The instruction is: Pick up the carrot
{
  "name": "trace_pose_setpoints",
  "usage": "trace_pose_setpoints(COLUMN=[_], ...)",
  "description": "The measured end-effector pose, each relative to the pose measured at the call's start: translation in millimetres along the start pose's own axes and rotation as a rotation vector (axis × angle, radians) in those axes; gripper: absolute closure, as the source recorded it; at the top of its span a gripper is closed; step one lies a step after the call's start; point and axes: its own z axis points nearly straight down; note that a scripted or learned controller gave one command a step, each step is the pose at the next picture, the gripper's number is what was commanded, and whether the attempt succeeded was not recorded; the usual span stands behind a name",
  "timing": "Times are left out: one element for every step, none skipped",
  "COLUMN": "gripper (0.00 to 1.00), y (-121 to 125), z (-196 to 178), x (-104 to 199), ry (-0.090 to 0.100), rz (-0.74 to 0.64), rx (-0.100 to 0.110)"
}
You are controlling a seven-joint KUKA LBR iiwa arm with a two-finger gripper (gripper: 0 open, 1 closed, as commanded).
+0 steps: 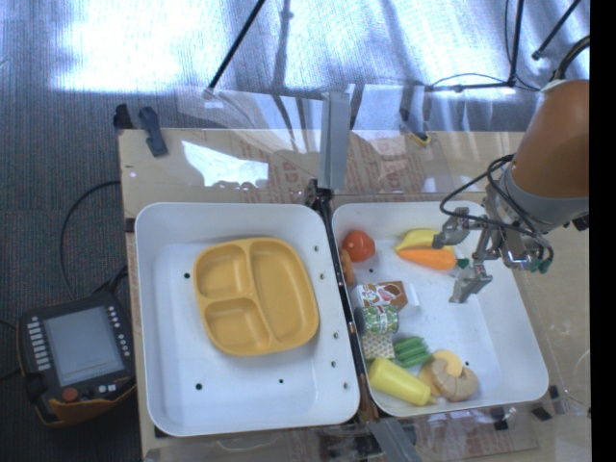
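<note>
Hovering over the right-hand shallow white bin (pixel 525 349), the grey arm's two-finger pincer (pixel 469 256) hangs just right of the tapered orange plastic carrot (pixel 428 257), its fingers spread with nothing between them. The carrot lies in the bin's upper part, touching a yellow banana-like piece (pixel 420 239). This looks like the approach; next it must shift left and lower to straddle the carrot. A red tomato (pixel 358 245) sits nearby; the yellow divided plate (pixel 256 295) lies well apart.
</note>
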Motion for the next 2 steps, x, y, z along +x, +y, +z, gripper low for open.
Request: trace_pose_setpoints(gripper=[0.00, 1.00], y=[-30.8, -28.8], z=[117.9, 99.6], x=[-24.0, -30.1], ry=[0.011, -0.006], rz=[-0.029, -0.035], rx=[-0.004, 0.000])
